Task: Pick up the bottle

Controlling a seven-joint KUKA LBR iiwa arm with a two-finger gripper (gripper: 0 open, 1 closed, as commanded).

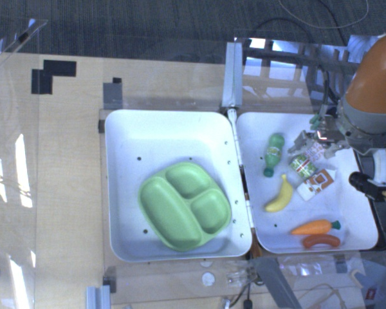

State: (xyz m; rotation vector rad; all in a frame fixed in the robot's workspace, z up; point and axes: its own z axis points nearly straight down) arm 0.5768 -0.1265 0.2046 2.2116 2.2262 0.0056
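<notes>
A: Surfaces?
B: Pale wood tabletop (pixel 64 172), black square markers (pixel 51 74) upper left; dark grey carpet floor (pixel 148 8) along the top.
A: Else?
B: Black cable (pixel 321 8) looped upper right; window glare at left.

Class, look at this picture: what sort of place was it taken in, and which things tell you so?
Probably a robotics lab or test bench. A grey and orange arm reaches over two white bins, toy food such as a banana lies in one, and loose cables trail over the floor.
</notes>
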